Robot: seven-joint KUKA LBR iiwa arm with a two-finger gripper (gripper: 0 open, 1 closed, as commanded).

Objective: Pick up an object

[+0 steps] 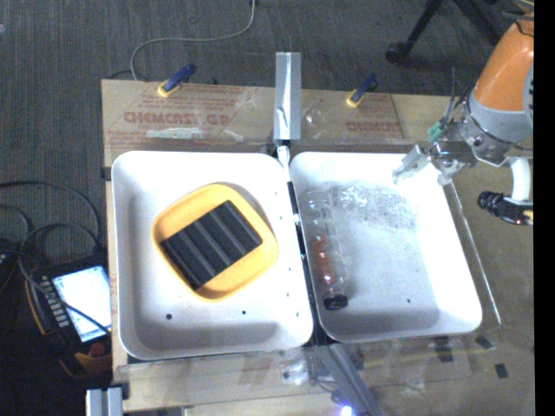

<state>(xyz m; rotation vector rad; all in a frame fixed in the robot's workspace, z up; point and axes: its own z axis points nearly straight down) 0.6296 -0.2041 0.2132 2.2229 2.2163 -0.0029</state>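
I see the grey two-finger gripper (422, 161) above the right white bin's (451, 310) upper right corner, fingers apart, nothing between them. A clear plastic bottle with a dark cap (324, 250) lies along that bin's left wall. A yellow tray with black ribbed insert (215, 239) sits in the left white bin (139, 319).

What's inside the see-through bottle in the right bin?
Inside the clear bottle, small reddish bits show near the middle. Its dark cap hides that end, and glare blurs the rest.
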